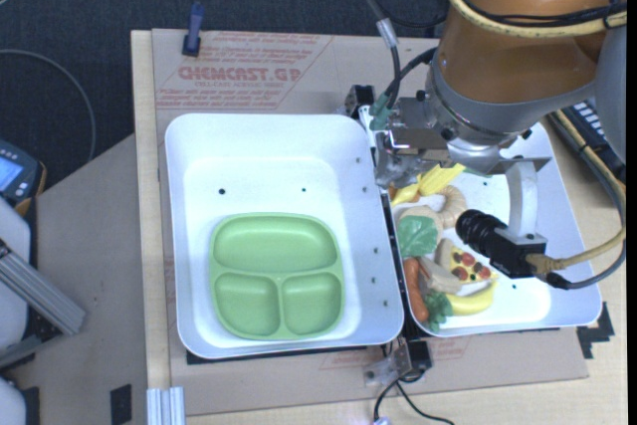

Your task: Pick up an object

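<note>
Dark carpet-looking floor all around, with a brown cardboard sheet (249,70) laid over the bench, "CHEMCAST" printed on it in red near the top. From my remote seat, going left to right: a blue clip (192,29) sits on the cardboard's upper left edge. Below it is the left bin (269,154), holding a green divided plate (277,274) with three compartments, low and centre in that bin, lying flat.

Right bin (557,304) is next door, touching along the middle seam. Its left part has a heap of toy food all crammed together: a yellow banana-ish piece (438,181) up top, a green leafy piece (418,236) under it, an orange carrot (414,286) along the left wall, and a pizza slice (461,266) with red dots toward the bottom.

Arm (528,15) fills the upper right of the frame, orange band over grey wrist, hanging above the pile. Gripper (468,159) is buried under the wrist, so whether it's grabbing anything or not, can't tell.
</note>
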`<state>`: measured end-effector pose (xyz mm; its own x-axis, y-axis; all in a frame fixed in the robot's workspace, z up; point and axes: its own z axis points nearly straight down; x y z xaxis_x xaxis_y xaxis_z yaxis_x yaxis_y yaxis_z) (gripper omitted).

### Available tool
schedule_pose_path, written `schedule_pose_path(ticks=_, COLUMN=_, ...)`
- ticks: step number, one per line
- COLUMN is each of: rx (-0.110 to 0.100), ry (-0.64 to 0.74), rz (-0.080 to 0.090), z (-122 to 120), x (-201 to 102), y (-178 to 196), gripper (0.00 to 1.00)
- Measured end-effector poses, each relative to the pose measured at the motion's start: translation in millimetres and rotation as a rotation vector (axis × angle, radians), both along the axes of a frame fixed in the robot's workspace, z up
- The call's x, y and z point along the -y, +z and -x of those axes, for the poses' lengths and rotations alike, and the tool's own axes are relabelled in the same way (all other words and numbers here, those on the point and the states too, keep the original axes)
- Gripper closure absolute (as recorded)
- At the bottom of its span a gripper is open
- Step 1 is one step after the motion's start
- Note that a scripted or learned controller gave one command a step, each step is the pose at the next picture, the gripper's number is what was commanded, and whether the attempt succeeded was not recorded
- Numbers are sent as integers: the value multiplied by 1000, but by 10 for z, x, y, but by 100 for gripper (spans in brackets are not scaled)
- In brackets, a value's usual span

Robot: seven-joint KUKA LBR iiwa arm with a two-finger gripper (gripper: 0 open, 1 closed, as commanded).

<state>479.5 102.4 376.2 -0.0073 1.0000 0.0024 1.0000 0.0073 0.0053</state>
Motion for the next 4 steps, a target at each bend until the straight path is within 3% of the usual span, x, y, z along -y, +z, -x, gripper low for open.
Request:
schedule_pose_path(ticks=1, rx=-14, ry=-18, rz=5, z=11, x=920, y=-605, gripper=100)
schedule_pose_path(ticks=2, rx=-2, ry=-18, rz=8, z=-860, x=2242, y=-1370, gripper=100)
schedule_pose_path(ticks=4, rx=-8, ry=-5, rz=1, z=-468, x=1717, y=-1021, gripper=100)
